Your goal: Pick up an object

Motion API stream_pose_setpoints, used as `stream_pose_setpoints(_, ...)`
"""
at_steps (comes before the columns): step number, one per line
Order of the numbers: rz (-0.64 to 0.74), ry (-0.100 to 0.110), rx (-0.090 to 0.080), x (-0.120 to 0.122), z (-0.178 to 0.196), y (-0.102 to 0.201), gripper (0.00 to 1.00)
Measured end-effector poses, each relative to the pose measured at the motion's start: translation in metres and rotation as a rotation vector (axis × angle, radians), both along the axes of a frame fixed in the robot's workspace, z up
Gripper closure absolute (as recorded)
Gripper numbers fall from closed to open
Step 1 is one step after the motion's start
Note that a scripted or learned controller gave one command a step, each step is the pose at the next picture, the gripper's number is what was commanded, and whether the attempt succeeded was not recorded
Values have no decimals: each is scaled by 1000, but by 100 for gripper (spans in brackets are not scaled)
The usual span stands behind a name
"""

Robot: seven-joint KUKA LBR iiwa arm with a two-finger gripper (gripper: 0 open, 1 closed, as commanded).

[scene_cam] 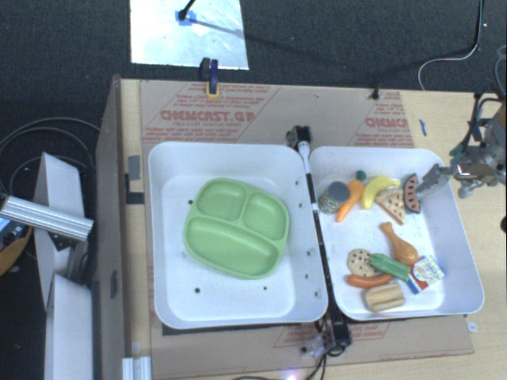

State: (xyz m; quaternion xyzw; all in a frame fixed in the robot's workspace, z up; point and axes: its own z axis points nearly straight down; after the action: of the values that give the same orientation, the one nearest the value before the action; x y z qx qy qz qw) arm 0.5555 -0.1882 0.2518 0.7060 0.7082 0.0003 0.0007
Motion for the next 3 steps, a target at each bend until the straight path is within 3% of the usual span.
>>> stream_pose_setpoints(1,11,5,6,45,-113,102,0)
stream_pose_setpoints(2,0,-23,-1,68,-127,92,0)
stream_pose_setpoints(3,5,-10,-1,117,-62,110,0)
